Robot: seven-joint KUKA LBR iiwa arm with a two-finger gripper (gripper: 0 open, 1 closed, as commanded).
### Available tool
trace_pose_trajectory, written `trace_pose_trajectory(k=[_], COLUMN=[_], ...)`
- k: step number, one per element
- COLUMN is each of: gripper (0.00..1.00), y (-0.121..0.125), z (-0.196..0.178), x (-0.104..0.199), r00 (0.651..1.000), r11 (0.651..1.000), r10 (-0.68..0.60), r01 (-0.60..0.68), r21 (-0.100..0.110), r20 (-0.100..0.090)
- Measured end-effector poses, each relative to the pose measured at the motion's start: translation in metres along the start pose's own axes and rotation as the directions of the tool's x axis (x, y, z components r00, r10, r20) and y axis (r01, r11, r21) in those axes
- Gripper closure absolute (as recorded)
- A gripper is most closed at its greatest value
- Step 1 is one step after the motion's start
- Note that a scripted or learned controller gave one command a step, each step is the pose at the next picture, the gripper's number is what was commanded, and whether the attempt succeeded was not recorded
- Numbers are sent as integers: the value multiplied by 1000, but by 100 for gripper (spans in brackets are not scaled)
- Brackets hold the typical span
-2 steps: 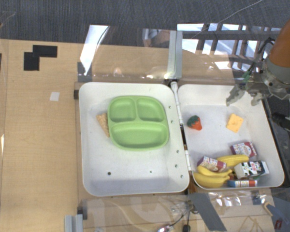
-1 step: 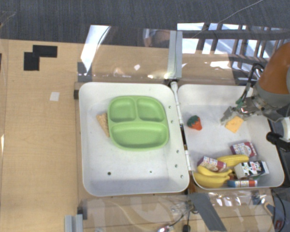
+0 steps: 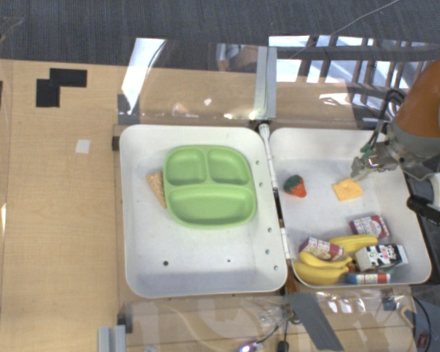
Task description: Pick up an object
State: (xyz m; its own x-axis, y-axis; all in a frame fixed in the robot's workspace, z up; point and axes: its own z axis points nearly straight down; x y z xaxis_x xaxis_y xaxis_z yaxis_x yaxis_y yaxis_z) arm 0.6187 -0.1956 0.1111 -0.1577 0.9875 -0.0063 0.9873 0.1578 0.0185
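In the right bin (image 3: pixel 319 152) lie a red strawberry toy with a green top (image 3: pixel 296 186), an orange cheese slice (image 3: pixel 347 189), yellow bananas (image 3: pixel 330 262), two small cartons (image 3: pixel 370 227) and a marker (image 3: pixel 367 278). My gripper (image 3: pixel 367 166) hangs over the right bin's back right part, just above and to the right of the cheese slice. Its fingers point down toward the bin floor with nothing visible between them. The arm's orange band (image 3: pixel 429 101) rises behind it.
The left bin (image 3: pixel 143 255) holds a green divided plate (image 3: pixel 208 185) with a tan cracker (image 3: pixel 156 188) tucked at its left edge. A metal divider (image 3: pixel 273 189) separates the bins. Clear panels stand along the back.
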Motion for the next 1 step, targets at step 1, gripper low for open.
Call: trace_pose_trajectory(k=[1], gripper=[0], y=[0], z=[1], x=[0], r00=[1000], r11=[1000], r10=[0], r01=[0], r21=[1], r20=[-1])
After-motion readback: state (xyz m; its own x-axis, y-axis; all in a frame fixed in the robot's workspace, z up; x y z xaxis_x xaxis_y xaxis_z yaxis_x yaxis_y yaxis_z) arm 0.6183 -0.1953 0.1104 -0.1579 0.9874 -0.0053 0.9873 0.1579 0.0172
